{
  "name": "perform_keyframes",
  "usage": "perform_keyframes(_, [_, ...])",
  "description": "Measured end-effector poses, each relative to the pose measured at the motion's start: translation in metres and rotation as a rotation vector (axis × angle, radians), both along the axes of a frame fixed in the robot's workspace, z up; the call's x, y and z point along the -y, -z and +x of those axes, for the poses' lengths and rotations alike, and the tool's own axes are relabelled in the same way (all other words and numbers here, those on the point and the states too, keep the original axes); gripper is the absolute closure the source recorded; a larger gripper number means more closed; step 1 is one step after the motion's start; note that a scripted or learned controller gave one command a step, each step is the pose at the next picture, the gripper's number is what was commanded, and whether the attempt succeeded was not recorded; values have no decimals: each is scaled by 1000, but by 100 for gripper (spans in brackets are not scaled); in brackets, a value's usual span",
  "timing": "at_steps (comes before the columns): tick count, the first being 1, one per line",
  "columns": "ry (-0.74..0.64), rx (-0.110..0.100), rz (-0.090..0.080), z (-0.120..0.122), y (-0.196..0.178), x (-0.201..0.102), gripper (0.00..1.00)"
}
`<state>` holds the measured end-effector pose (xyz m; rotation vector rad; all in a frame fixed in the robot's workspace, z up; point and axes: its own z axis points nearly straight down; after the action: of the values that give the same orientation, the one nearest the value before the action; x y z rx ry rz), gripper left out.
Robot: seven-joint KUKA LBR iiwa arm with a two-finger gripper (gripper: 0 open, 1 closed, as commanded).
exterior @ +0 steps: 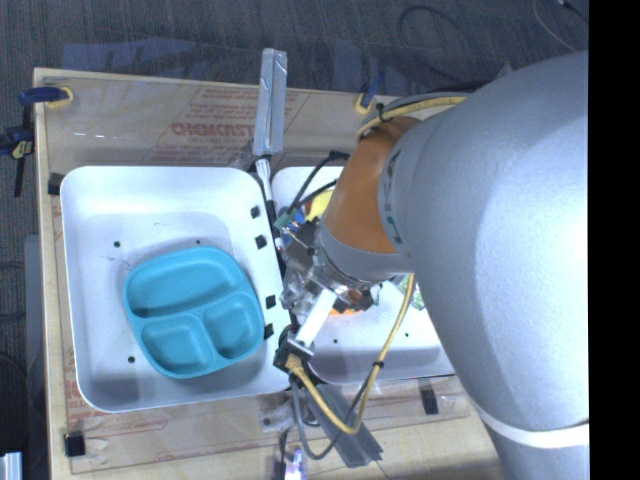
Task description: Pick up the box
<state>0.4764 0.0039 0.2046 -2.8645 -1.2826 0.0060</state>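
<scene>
My gripper (300,273) reaches down into the left part of the right bin (400,363), close to the wall between the two bins. The big grey arm with its orange band (360,203) covers most of that bin. Around the wrist a few bits of things peek out: a yellow piece (320,204) at the back, an orange-red piece (352,304) just under the wrist, and a green sliver (410,288) to its right. I cannot tell which of them, if any, is the box.
The left bin (90,268) holds a blue divided tray (192,310) lying flat near its middle. A grey metal post (268,108) stands at the back, between the bins. Wooden bench board surrounds both bins.
</scene>
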Motion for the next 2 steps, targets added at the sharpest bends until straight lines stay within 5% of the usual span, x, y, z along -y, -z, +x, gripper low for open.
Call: perform_keyframes(2, [632, -2, -3, 0, -20, -16, 100])
